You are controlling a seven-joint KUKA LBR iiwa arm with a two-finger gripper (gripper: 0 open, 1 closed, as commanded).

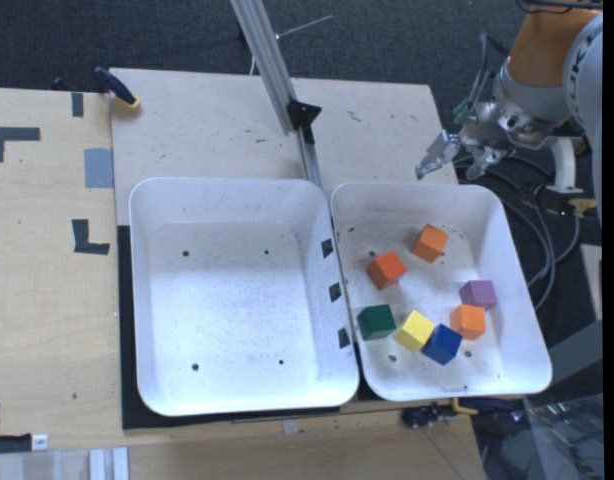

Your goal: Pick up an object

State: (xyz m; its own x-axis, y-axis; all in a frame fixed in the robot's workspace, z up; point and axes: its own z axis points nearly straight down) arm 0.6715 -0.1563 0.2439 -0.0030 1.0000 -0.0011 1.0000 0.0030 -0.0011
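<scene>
Several small cubes lie in the right bin [511,230]: an orange one [430,242], a red-orange one [387,268], a purple one [477,292], a second orange one [468,320], a yellow one [417,329], a blue one [443,344] and a green one [377,320]. My gripper [453,162] hangs above the bench just beyond the right bin's far rim, up and to the right of the cubes. Its two fingers are spread apart, open, with nothing between them.
The left bin [227,298] sits beside the right one. A slanted metal rail [272,58] ends at a black bracket at the bins' far junction. A blue and yellow clamp [117,88] lies at the far left. Cables [547,228] hang right of the right bin.
</scene>
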